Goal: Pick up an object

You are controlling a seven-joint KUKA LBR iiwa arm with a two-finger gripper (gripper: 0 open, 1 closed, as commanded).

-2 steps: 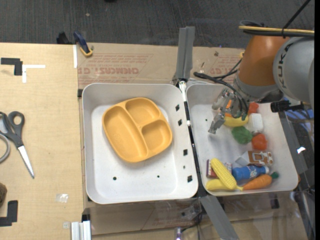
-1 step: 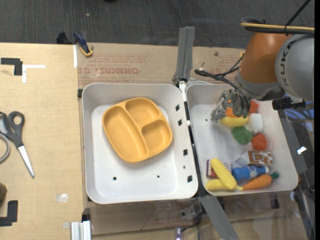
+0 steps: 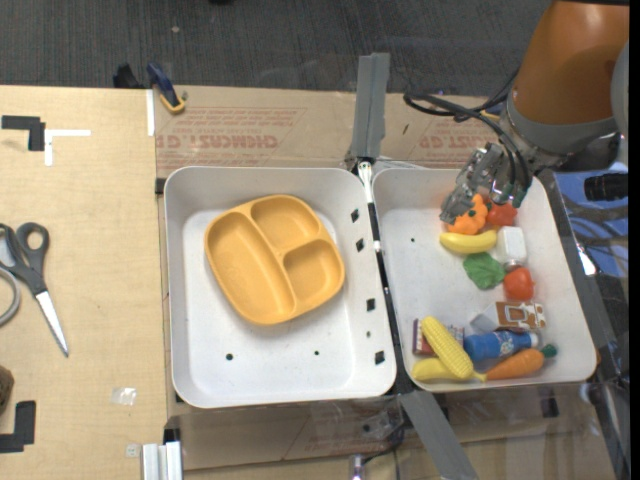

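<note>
Two white bins [image 3: 180, 298]. One yellow divided plate [image 3: 275, 258]. One banana [image 3: 468, 241], one corn cob [image 3: 445, 346], one carrot [image 3: 515, 365], one tomato [image 3: 518, 283]. One pair of scissors [image 3: 35, 278].

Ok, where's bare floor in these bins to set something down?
Right bin: bare left half, between the divider wall and the banana. Left bin: a bare strip below the yellow tray. It is crowded along the right wall, from the claw to the corn.

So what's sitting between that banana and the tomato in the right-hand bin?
In the camera view, a green leafy toy and a small white block lie between the banana and the tomato.
</note>
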